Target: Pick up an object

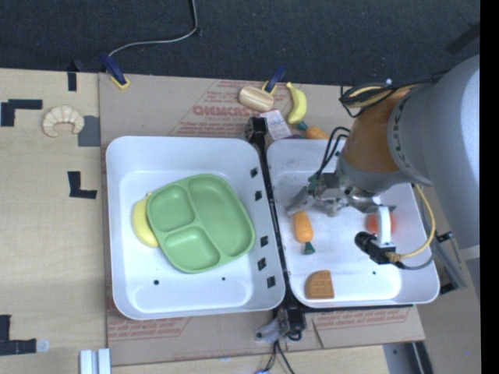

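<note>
My arm (448, 127) is a fat grey cylinder with an orange band (374, 142); black and yellow cables (421, 244) loop around its wrist.

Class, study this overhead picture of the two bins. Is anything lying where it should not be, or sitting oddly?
Yes. A croissant lies alone on the bench, left of both bins. A banana and a bread roll sit on the cardboard behind the bins. In the left bin, a yellow item is partly hidden under the green divided plate.
</note>
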Controlling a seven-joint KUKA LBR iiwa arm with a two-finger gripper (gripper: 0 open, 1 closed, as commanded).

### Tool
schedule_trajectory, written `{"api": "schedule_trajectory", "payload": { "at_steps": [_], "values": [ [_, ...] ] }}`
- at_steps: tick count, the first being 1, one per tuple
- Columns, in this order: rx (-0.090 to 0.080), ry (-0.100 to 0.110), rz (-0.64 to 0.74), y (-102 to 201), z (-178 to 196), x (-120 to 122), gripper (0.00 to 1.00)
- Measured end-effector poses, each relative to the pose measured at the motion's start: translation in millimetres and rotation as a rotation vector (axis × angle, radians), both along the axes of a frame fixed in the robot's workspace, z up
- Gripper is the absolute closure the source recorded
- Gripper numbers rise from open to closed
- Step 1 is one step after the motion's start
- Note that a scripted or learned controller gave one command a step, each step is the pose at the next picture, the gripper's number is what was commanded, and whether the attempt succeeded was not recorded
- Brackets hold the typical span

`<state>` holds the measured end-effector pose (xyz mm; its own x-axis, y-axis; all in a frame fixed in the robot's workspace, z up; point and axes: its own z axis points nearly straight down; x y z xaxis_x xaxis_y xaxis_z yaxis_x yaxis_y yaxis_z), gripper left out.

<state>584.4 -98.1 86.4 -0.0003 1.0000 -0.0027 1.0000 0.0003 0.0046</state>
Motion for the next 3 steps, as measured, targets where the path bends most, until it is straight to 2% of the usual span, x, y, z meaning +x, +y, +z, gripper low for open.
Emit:
{"api": "schedule_trajectory", "payload": {
  "at_steps": [2,3],
  "values": [
    [0.0,-0.003,0.001,3,0,-28,0.0],
    [0.0,-0.002,0.001,3,10,-27,1.0]
  ]
}}
